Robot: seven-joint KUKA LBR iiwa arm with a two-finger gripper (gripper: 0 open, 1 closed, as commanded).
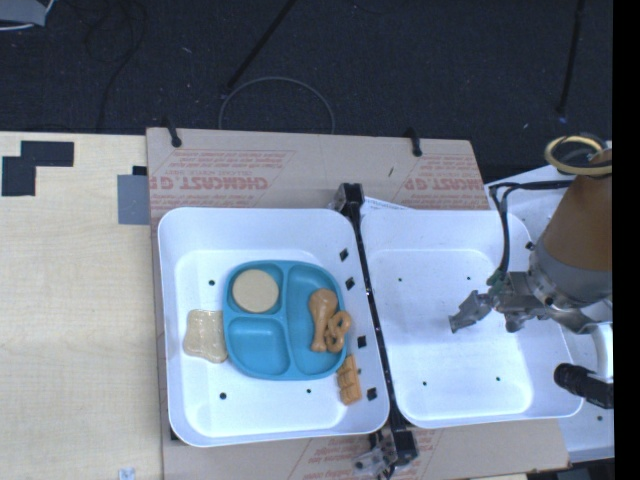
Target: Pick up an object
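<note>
My gripper (466, 316) hangs over the right bin (430, 268), near its right-hand side, pointing left. Nothing lies under it on the bin floor. The objects are all in the left bin (200, 238). A blue divided plate (262, 353) holds a round tan disc (254, 290) in its upper left section. A knotted tan pretzel shape (328, 320) lies in the plate's right section. Against the plate's left edge lies a pale bread-like slice (205, 335). A small orange-tan piece (348, 380) sits by the plate's lower right corner.
A black divider (366, 308) runs between the two bins. The arm's orange and grey body (585, 238) stands over the right bin's right rim. Cardboard (300, 173) lies under both bins, and a light wooden bench top (70, 318) extends to the left.
</note>
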